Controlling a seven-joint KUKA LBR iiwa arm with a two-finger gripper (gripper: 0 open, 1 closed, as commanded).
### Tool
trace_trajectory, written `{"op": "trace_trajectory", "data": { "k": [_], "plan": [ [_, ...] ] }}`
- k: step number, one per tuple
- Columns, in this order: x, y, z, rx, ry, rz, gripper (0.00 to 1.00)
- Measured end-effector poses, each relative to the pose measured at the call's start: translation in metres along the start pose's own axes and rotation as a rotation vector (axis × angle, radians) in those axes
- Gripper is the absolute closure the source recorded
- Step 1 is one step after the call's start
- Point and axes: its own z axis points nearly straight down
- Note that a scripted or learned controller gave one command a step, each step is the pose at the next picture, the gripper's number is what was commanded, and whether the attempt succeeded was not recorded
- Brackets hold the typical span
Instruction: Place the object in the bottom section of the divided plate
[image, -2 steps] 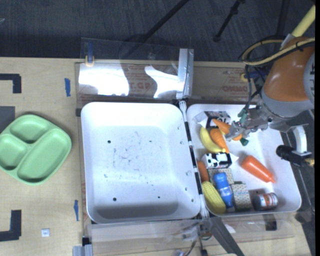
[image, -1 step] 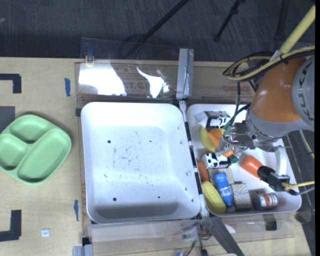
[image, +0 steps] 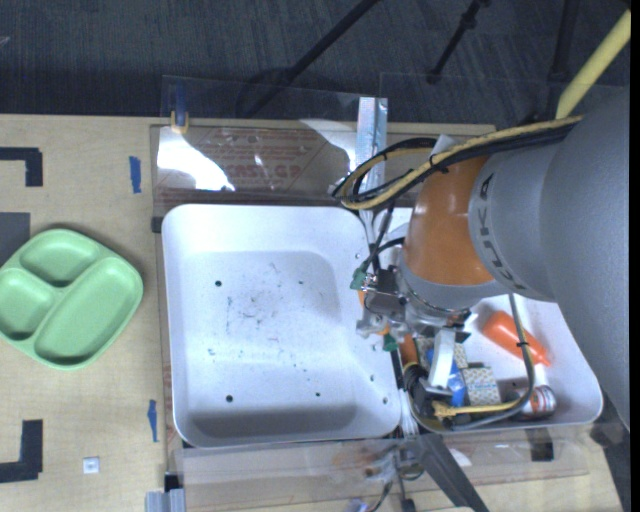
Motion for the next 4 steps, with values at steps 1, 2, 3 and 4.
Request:
{"op": "trace_trajectory", "data": {
  "k": [1, 2, 3, 4],
  "plan": [
    [0.001, -0.001, 0.001, 0.002, -0.001, -0.002, 0.00],
    [-0.005, 0.000, -0.008, 0.001, -0.012, 0.003, 1.00],
    [0.022, 0.030, 0.015, -0.014, 0.001, 0.115, 1.00],
    [0.087, -0.008, -0.006, 0.001, -0.001, 0.109, 1.00]
  ]
}}
